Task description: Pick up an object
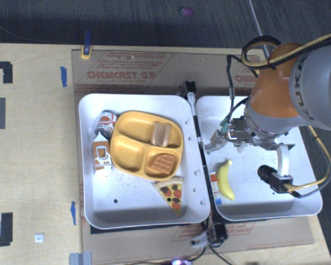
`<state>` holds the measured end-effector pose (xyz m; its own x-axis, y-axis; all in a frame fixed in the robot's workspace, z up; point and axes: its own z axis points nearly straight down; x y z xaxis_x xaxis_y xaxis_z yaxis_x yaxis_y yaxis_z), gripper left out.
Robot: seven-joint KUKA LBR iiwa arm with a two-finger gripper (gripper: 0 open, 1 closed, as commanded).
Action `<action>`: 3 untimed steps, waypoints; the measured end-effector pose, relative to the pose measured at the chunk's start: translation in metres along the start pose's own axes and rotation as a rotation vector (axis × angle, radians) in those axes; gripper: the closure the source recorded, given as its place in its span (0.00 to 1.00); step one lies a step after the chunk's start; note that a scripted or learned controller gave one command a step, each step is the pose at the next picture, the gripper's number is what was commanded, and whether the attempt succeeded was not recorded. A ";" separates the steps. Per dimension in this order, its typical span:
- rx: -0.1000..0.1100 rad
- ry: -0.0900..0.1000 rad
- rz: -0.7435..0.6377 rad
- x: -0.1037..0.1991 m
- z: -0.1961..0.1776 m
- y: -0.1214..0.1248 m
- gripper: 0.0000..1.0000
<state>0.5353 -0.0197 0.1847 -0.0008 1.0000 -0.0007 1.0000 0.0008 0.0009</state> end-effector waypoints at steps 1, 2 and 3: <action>-0.001 0.000 0.000 -0.088 0.092 -0.052 0.00; -0.005 -0.004 0.003 -0.090 0.082 -0.051 1.00; 0.000 0.001 0.000 -0.026 -0.017 -0.055 1.00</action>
